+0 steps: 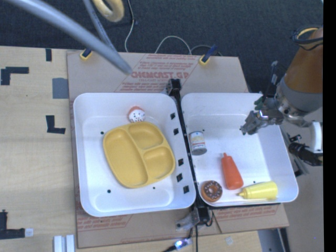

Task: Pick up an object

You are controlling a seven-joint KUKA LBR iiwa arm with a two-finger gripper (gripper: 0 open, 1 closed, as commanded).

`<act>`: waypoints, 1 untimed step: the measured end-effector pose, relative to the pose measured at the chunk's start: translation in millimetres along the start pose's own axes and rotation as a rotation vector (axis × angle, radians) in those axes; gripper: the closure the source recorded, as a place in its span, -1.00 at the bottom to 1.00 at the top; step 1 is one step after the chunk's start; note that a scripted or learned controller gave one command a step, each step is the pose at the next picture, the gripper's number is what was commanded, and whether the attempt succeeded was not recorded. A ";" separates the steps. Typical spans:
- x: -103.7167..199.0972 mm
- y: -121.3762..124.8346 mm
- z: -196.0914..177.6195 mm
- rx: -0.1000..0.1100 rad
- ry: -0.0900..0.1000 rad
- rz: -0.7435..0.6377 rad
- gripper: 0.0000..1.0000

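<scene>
I see an orange bottle [231,172] lying in the right bin [273,140], beside a yellow bottle [259,191] and donut [211,191]; my gripper [251,126] hovers near the far right wall, its state I cannot tell

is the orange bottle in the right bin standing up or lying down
Lying down. The orange bottle shows its whole side on the right bin floor, cap pointing toward the far wall.
</scene>
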State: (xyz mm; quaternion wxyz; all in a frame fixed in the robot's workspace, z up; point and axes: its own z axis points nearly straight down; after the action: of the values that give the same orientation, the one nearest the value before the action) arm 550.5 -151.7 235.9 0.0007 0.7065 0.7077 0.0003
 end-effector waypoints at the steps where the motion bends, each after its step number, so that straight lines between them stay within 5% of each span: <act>1: 61.6 -3.8 3.9 0.003 0.001 -0.004 1.00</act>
State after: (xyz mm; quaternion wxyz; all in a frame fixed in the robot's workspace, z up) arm 546.7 -90.1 231.9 -0.0008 0.7050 0.7092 -0.0002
